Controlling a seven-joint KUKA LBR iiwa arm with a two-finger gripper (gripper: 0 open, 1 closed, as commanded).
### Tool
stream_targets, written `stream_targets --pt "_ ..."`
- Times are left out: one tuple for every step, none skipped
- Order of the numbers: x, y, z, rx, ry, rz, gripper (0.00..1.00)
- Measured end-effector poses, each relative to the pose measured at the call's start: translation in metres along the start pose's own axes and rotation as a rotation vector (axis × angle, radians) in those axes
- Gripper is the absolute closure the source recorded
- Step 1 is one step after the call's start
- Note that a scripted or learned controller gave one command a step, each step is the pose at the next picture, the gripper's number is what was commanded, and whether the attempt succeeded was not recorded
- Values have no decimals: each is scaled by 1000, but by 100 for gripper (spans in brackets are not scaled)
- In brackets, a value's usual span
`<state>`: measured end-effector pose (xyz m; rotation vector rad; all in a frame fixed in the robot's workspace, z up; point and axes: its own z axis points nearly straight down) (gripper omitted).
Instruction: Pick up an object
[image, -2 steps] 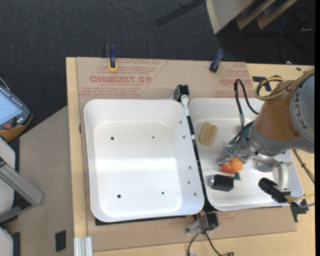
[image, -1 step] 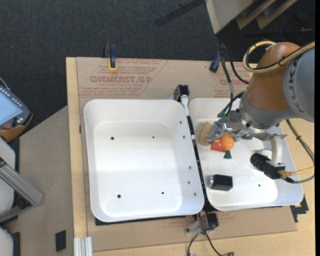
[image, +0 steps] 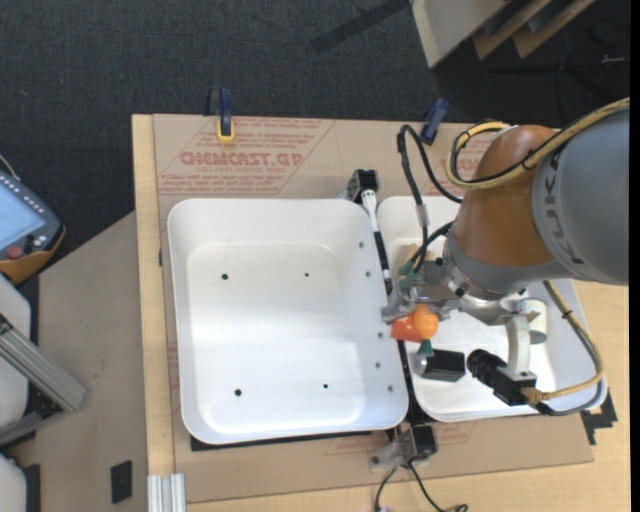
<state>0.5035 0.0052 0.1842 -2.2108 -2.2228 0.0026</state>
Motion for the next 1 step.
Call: stream_targets --pt "16 -2 -95 -17 -2 1 100"
